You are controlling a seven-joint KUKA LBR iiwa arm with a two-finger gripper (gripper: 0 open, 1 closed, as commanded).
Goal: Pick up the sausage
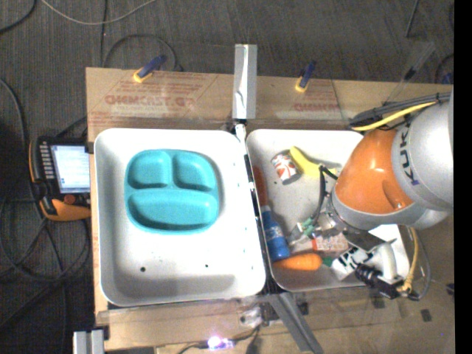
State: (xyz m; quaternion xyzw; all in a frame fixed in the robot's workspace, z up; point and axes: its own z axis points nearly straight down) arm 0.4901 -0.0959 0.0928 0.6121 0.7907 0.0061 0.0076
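While the gripper [321, 233] hangs low in the right bin [333, 141], just to the right of the blue bottle [274, 238], we can't tell how wide it stands: the orange wrist covers it from above, and nothing we can see is held in it. So, no catch to call, folks.

Working outward from there, a carrot [301, 262] lies crosswise by the bottle's near end, touching it or very nearly. Small odds and ends sit between the bottle and the gripper, too jumbled to name. Farther up from the bottle are a small red-and-white can [283, 166] and, beside that, a yellow thing that looks like a banana [306, 159].

Now the prize. We take the sausage [256, 184] to be the thin reddish piece lying just beyond the bottle's far end, lengthwise against the bin's left wall. That puts it on the far side of the bottle from the gripper, clearly apart from it. Way off to the bottle's left, the other bin [169, 271] carries a teal divided plate [174, 190].

Our read: we're at the approach, and the gripper isn't over the target yet. The next move calls for lifting clear of the bottle, crossing to that wall, turning to straddle the sausage across its width, and coming down without jamming on the rim.
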